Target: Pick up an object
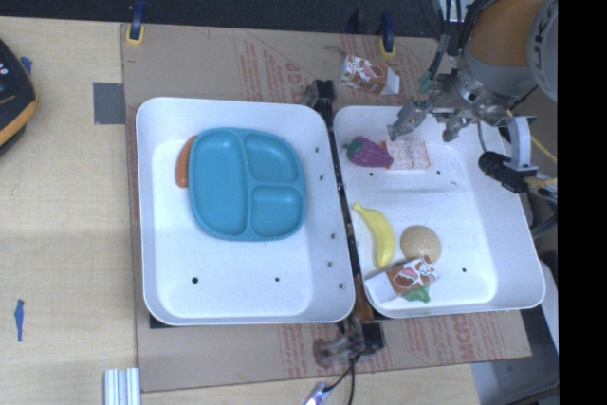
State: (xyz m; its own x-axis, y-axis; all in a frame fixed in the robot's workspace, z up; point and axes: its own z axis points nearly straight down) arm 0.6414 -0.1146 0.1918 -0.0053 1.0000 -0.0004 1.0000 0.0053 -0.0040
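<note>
The arm is reaching in from three o'clock, and its hand is hanging over the far edge of the right bin, at about twelve o'clock of that bin. The two fingers are standing spread, with nothing between them, so the hand is released and carrying nothing.

Directly beneath and just beside the hand a small flat packet is lying, and touching its nine o'clock side is a purple bunch of grapes. Judging by the hand's position, one of these two is likely being targeted; which one I cannot tell.

Further toward six o'clock in the same bin, a banana is lying along the left wall, with a round tan bun beside it and a red-and-white wrapped item near the front rim. These are lying well apart from the hand.

The left bin is holding a blue divided plate, which is covering most of an orange item at its nine o'clock edge. Another wrapped snack is lying on the table outside the bins, at twelve o'clock.
</note>
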